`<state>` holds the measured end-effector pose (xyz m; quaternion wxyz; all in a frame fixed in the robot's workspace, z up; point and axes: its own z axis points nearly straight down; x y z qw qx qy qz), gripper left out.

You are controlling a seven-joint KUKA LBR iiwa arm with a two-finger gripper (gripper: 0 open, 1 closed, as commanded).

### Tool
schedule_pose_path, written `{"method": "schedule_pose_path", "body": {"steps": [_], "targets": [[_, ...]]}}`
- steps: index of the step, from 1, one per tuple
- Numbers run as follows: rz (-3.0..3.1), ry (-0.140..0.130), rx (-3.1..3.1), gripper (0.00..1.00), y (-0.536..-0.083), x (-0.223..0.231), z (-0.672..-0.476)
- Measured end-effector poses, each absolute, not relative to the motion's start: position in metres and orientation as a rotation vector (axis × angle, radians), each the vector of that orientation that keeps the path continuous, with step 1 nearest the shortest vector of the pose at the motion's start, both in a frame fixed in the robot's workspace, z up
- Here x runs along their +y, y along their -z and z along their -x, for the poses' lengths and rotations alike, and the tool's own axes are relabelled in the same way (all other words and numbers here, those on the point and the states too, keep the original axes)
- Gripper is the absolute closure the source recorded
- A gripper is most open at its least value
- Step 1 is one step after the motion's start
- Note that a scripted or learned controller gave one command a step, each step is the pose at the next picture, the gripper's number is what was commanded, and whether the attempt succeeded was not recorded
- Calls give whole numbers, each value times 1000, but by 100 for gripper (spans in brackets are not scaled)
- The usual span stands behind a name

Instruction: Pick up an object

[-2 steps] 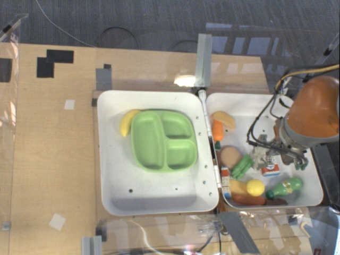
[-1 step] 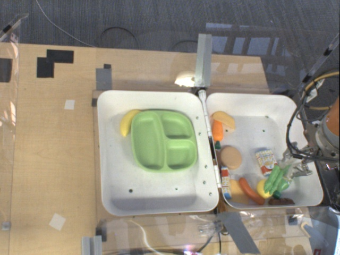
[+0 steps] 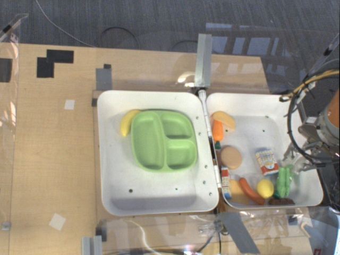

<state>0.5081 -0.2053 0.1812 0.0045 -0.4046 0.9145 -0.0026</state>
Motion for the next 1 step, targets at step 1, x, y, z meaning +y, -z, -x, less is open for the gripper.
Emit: {"method": "schedule_pose_path", "body": {"steps": [1], "targets": [[686, 14, 3048, 100, -110, -206, -519]]}}
